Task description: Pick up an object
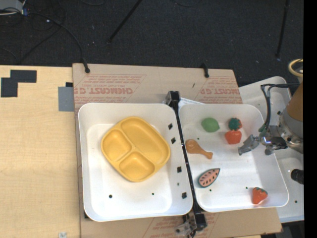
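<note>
Nearest the camera, at the front of the right bin (pixel 277 202), a red strawberry (pixel 259 196) lies close to the front right corner. A little further back and toward the divider sits a watermelon slice (pixel 209 177), its red face with dark seeds turned up and its green rind to the left. Across the divider, the left bin (pixel 94 192) holds a yellow sectioned plate (pixel 135 148), set at an angle with its three compartments bare.

Further back in the right bin, a tan chicken drumstick (pixel 198 148) lies just beside the divider, thick end to the left. To the right of it, the hand (pixel 246 147) hangs over the bin's right side, reached in from the arm at the frame's right edge. Its grey tip points left and nothing is seen in its grasp; how far apart the fingers stand cannot be told. A red tomato-like piece with a dark green top (pixel 234 132) lies just left of the hand, apart from it. A green round object (pixel 210 125) rests beside that, toward the bin's back wall.

Behind both bins lies a brown cardboard sheet (pixel 148 86) with printed lettering, on the pale wooden surface (pixel 34 157).
</note>
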`<state>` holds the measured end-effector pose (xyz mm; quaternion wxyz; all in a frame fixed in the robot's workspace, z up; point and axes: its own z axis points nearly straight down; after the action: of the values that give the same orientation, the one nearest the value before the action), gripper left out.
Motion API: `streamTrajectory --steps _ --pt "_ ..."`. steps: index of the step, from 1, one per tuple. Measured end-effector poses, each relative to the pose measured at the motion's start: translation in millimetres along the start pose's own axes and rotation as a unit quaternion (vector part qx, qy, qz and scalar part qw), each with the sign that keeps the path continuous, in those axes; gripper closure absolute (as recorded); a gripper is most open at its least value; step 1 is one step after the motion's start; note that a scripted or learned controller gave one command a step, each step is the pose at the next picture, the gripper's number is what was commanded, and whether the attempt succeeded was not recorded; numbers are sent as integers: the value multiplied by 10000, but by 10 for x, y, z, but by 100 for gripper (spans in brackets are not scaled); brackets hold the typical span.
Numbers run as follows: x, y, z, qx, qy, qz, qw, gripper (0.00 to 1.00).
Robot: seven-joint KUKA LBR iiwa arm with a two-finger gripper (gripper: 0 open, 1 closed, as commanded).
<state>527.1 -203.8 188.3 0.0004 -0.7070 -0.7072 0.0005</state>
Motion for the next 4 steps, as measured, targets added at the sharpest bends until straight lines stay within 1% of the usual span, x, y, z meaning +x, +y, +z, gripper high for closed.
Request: streamTrajectory --steps 1,2,3,4 --pt "28 -27 641 33 16 1 10000 0" --pt "35 -28 1022 8 6 6 10000 0" --pt "27 -23 898 3 6 14 10000 100" --pt "-29 43 307 -16 -3 -6 10000 100"
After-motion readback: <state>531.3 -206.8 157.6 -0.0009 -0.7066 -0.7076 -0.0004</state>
